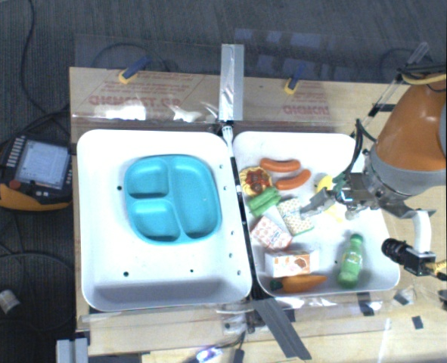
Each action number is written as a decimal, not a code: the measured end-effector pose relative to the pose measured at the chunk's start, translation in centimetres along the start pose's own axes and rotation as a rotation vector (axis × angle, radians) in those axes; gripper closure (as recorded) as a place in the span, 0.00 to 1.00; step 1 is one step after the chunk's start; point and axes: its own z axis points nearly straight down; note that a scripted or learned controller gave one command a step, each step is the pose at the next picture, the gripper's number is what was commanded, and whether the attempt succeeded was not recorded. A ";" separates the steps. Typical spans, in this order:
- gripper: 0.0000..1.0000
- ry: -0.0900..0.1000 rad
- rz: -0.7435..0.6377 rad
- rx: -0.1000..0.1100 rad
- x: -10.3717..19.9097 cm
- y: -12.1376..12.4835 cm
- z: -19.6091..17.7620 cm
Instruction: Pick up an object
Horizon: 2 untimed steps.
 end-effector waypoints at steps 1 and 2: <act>0.00 0.001 0.201 0.001 -5.4 3.6 4.5; 0.00 -0.001 0.216 -0.001 -6.8 7.8 12.4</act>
